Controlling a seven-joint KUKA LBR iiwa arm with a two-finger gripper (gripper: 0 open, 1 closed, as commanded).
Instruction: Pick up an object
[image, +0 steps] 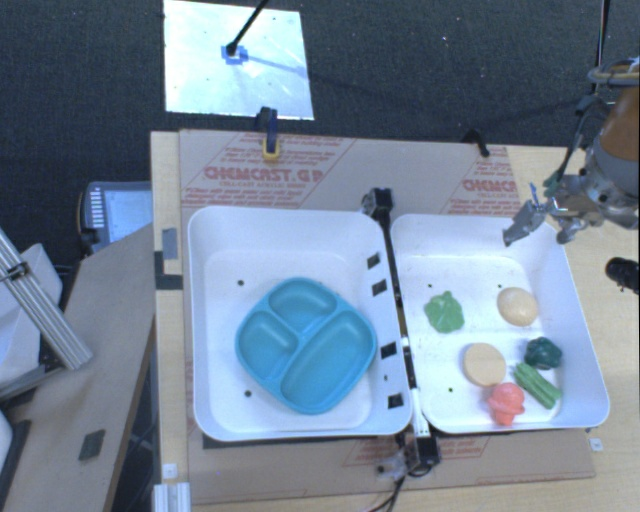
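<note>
My two-finger metal gripper (546, 216) hung above the far right corner of the right-hand shallow white bin (575, 300). Its two thin fingers were spread apart with nothing between them, which I judged suited an approach rather than a lift. It sat on the grey arm (612, 160), which reached in from the right. No object was under it; the things I could pick lay nearer the front of that bin, well apart from the fingers. Nearest was a pale cream egg-shaped piece (518, 306), close to the right wall. Left of it lay a light green leafy toy vegetable (444, 311). Toward the front sat a tan round flat piece (484, 363), a dark green lumpy toy (543, 352), a bright green stick-shaped toy (537, 385) and a pink knobbly toy (506, 400); these last few crowded near one another, which I judged would make a clean grasp harder there. The left-hand shallow white bin (215, 300) held only a blue plastic divided plate (305, 345), lying flat in its middle. Both bins rested side by side on a brown cardboard sheet (330, 170).
</note>
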